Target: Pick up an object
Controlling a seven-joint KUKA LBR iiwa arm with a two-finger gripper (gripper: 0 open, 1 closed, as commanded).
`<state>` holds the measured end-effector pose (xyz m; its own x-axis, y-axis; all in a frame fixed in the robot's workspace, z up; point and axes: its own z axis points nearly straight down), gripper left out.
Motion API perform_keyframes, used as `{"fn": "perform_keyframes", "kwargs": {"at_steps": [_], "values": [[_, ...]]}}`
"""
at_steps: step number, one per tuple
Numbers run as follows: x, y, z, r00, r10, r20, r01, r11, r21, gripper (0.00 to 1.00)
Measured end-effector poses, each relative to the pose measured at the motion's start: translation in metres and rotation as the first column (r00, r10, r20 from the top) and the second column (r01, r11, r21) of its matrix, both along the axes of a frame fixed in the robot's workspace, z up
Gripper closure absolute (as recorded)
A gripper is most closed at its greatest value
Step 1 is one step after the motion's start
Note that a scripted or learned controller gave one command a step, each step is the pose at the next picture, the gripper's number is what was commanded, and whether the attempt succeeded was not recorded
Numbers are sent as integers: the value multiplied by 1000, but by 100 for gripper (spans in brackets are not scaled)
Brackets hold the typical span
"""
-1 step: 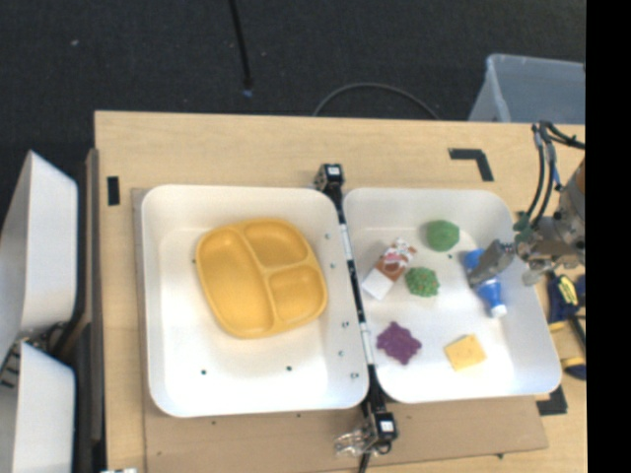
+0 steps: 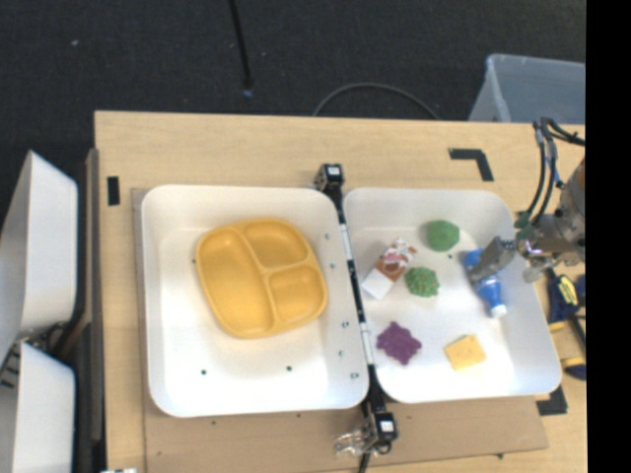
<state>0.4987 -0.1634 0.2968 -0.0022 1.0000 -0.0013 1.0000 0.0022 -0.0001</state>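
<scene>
Hovering at the right bin's far edge (image 2: 513,215), end effector (image 2: 503,254) sits just above a blue-and-white tube (image 2: 487,286); finger state cannot be told.

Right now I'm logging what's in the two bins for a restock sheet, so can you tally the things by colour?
Yellow: 2, the divided tray in the left bin and a small yellow block in the right bin
Green: 2, a rounded piece and a bumpy piece
Purple: 1, a bumpy piece
Blue: 1, a tube
Red and white: 1, a small packet
Total: 7
</scene>
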Motion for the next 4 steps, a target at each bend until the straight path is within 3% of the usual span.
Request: {"fn": "perform_keyframes", "kwargs": {"at_steps": [3,4], "values": [[-5,5,-160,1000,-3,-7,3,1000,2,0],[-2,4,-148,1000,-6,-1,6,1000,2,100]]}}
